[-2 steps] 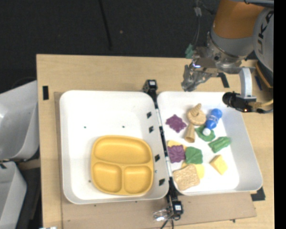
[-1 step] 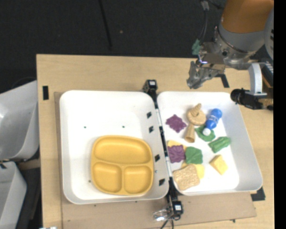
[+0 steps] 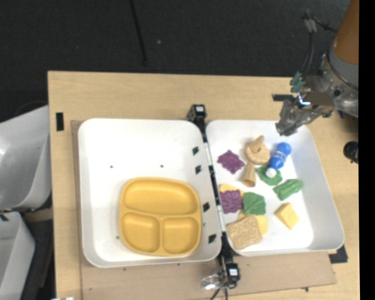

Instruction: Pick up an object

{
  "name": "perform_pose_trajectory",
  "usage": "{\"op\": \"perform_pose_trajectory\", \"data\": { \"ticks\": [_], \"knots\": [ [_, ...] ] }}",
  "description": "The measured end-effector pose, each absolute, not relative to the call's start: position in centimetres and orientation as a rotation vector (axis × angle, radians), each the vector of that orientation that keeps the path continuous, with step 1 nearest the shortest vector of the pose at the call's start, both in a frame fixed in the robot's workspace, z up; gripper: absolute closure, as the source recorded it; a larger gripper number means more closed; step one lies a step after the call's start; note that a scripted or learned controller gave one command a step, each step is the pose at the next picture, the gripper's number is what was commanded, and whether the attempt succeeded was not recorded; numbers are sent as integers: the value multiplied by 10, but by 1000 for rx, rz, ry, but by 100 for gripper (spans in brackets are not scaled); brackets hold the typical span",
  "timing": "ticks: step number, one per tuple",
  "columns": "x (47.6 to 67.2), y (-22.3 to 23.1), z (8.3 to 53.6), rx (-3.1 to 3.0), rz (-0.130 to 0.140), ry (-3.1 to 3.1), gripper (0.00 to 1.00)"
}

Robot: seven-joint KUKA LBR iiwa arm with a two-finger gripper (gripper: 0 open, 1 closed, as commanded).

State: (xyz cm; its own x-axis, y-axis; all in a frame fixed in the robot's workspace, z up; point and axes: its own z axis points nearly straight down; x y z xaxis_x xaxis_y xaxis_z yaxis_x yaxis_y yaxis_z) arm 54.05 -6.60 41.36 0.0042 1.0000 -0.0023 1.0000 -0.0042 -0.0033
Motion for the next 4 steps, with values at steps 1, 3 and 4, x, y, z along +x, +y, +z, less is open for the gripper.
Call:
{"op": "perform_pose_trajectory", "data": {
  "ticks": [1, 3, 4],
  "knots": [
    [570, -57, 201, -2213, 22, -2209, 100],
    [489, -42, 433, -2228, -24, -2236, 100],
    [490, -2, 346, -2212, 8, -2224, 100]
  ]
}}
